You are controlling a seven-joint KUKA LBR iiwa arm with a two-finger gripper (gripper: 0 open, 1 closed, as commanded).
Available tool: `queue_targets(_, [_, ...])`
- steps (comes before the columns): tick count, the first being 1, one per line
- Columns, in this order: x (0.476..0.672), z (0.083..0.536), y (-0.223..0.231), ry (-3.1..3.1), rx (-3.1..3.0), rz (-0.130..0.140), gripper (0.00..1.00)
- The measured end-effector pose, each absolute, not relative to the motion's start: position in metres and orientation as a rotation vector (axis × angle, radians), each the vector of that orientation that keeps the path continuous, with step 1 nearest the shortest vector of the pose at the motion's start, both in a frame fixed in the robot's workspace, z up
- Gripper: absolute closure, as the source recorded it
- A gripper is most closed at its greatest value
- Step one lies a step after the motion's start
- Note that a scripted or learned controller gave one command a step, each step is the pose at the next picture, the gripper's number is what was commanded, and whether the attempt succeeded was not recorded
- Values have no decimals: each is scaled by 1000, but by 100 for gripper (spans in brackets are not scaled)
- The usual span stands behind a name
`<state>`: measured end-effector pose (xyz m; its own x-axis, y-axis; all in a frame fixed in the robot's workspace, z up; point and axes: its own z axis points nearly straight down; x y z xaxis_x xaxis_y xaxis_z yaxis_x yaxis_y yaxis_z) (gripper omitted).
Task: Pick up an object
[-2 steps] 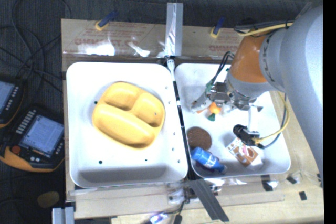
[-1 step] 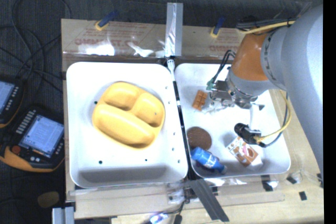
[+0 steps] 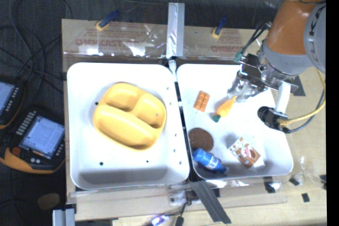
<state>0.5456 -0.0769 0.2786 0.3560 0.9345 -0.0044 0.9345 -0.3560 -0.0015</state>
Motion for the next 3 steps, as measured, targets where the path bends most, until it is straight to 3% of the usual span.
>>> queue_targets(1, [546, 279, -77, 1782, 2586, -7, 0])
queue_targets(2, [560, 143, -101, 1748, 2614, -7, 0])
queue_targets(3, [595, 91, -117, 1825, 2547, 12, 0])
